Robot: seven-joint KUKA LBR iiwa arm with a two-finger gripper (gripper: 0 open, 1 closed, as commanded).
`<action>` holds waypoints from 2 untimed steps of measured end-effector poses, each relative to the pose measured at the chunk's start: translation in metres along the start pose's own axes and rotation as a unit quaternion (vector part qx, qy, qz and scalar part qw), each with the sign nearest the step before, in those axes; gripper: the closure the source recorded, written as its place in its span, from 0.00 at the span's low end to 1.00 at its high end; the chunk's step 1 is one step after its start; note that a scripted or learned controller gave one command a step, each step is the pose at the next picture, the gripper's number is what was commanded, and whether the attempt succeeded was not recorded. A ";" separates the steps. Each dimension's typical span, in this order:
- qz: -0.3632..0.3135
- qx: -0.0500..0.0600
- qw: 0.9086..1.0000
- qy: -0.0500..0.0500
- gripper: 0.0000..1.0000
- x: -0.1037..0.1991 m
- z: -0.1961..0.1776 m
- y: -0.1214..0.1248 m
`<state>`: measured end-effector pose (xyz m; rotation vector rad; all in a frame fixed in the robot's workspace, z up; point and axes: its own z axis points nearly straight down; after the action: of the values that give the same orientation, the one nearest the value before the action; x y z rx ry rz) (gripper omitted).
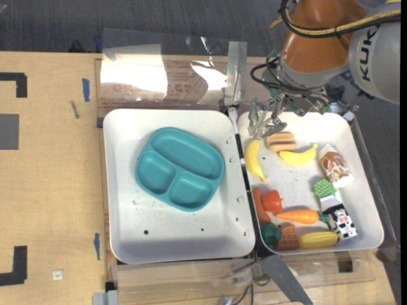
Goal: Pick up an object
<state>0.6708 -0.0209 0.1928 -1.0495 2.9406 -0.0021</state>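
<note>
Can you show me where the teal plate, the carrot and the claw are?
teal plate (pixel 180 168): camera view, middle ridge between its compartments.
carrot (pixel 297 216): camera view, middle of its orange body.
claw (pixel 266 121): camera view, between its fingertips.

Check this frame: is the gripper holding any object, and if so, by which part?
Nothing is held. The gripper hangs open over the right bin's back-left corner, with no object between its fingers; the hot dog lies just beside it.

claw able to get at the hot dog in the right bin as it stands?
Probably yes. The claw hangs just left of and above the hot dog, with nothing lying over it. Two bananas sit close on either side, so a descent could nudge them.
</note>
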 end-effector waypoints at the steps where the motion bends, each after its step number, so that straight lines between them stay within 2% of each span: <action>1: -0.011 0.002 1.000 0.001 1.00 0.019 -0.101 -0.024; 2: -0.132 -0.006 0.991 0.007 1.00 0.067 0.008 0.007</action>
<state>0.6144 -0.0580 0.1836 -1.4363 2.7927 0.0043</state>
